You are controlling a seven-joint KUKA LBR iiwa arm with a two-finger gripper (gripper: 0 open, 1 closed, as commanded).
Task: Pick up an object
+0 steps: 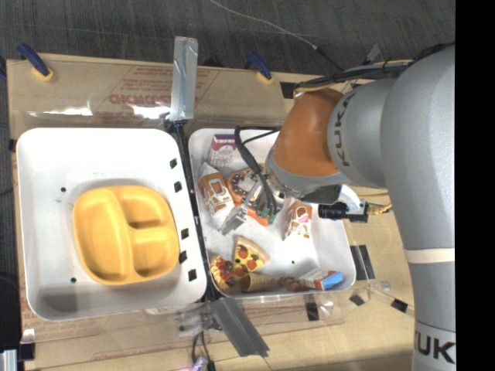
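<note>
While I watch from above, jaws (238, 219) sit low in right bin (340, 246) among snack packs, just above pizza slice (247, 256) | their state I cannot tell | left bin (31, 207) holds yellow tray (124, 234)

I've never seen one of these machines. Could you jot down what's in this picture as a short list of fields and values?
arm: grey with an orange band, reaching in from the right over the right bin
gripper: low in the right bin, among the items
left bin: holds a yellow divided tray
right bin items: pizza slice toy, small cartons, other small packages
bench: brown cardboard cover, blue clamps at the far edge
</note>
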